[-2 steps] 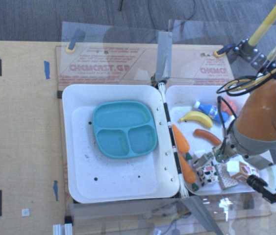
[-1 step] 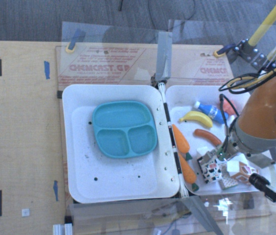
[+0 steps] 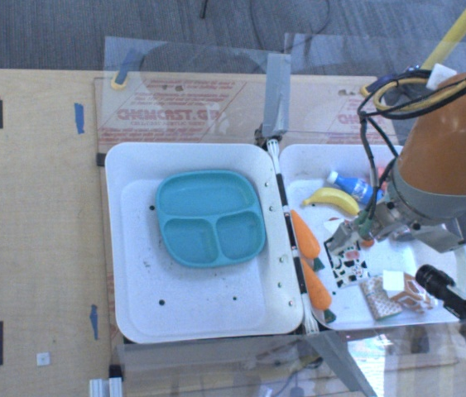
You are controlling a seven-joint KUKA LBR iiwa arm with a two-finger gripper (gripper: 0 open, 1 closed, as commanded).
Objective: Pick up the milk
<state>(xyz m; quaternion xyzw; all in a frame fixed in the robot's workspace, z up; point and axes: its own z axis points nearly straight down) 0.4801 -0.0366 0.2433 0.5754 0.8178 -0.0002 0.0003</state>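
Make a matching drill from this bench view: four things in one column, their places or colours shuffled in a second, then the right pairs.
Things:
1. divided plate
2. banana
3. two carrots
4. milk carton

Places and colours:
A. orange, along the right bin's left wall
B. teal, in the left bin
C. white with black patches, in the right bin, just below the hand
D. yellow, in the right bin beside a blue bottle

Pairs: 1-B, 2-D, 3-A, 4-C
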